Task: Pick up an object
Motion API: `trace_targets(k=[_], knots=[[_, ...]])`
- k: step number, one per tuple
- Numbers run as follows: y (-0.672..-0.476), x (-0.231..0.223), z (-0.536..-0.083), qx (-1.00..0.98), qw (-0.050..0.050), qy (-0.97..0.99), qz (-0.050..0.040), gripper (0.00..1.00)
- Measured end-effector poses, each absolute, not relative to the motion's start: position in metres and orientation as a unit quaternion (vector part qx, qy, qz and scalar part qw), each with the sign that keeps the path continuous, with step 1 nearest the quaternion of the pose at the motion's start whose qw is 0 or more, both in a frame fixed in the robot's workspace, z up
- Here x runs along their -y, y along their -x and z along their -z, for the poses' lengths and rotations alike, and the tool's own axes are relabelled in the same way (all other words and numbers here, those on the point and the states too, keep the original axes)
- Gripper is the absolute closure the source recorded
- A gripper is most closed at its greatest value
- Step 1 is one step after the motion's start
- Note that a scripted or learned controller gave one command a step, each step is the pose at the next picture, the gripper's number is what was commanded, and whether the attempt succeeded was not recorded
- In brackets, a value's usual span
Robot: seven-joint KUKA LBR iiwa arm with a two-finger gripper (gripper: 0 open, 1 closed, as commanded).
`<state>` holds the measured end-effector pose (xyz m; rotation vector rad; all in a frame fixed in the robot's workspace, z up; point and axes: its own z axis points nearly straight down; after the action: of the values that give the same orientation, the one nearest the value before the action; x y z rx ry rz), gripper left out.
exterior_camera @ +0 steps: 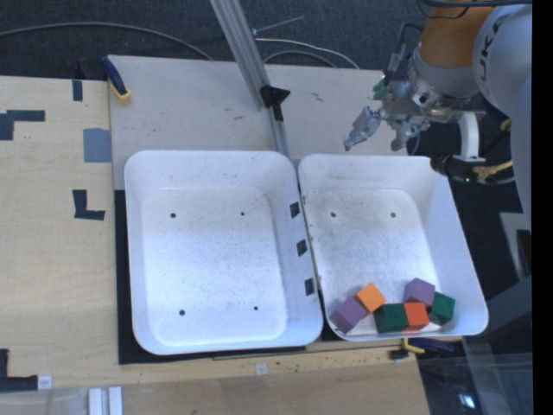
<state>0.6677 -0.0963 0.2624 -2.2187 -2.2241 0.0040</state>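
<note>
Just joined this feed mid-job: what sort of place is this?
Likely a robotics lab pick-and-place bench: a KUKA arm over two white bins, coloured blocks in the right one, tape marks on the benchtop.

Your arm [484, 33] runs off the top and right edges. Pincer [380, 132] blurred, grip unreadable. Aluminium post [246, 54] cut off at top.

Grey arm [510, 50] with rounded casing, wide orange band [471, 7] above wrist, dark cables looped over it. Metal wrist block, silvery, small parts bolted on. Gripper [380, 132] pale grey with two thin fingers. White curved piece beside wrist.
</note>
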Motion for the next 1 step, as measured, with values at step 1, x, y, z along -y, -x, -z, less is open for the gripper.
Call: trace_targets(k=[1], knots=[[-0.6786, 0.0890, -0.1473, 0.708, 0.003, 0.706, -0.0036, 0.00]])
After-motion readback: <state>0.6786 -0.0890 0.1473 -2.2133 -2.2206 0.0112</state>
